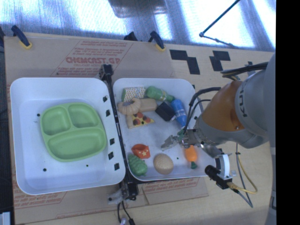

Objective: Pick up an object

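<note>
Camera view: tool (180,141) low in right white bin (154,86), beside orange plastic carrot (191,154); finger state cannot be determined.

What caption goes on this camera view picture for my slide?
Robot gripper hovers in the right bin full of toy food, near an orange carrot; a green plate sits in the left bin.

2 white bins (18,125), 1 green tray (72,131), approx. 10 toy foods (163,163) in right bin.
</note>
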Action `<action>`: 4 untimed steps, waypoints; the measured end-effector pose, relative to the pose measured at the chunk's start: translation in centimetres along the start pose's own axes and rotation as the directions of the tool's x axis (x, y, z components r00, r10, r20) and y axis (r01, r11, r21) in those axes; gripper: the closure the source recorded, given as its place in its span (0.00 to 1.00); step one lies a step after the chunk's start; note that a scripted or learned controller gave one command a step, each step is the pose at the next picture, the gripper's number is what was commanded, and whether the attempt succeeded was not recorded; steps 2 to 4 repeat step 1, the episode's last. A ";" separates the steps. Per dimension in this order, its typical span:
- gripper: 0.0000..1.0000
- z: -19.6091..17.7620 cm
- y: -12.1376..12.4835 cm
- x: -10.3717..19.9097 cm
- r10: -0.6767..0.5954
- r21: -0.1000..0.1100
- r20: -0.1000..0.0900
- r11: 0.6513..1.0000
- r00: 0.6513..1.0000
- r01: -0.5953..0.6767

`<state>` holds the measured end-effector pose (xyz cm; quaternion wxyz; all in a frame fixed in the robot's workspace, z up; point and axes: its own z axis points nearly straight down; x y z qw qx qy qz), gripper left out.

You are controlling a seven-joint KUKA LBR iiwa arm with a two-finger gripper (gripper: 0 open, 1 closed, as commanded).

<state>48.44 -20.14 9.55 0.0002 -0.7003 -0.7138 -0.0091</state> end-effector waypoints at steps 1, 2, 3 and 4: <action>0.00 0.0 0.0 0.0 0.000 0.000 0.000 1.000 1.000 0.000; 0.00 0.0 0.0 0.0 0.000 0.000 0.000 1.000 1.000 0.000; 0.00 0.0 0.0 0.0 0.000 0.000 0.000 1.000 1.000 0.000; 0.00 0.0 0.0 0.0 0.000 0.000 0.000 1.000 1.000 0.000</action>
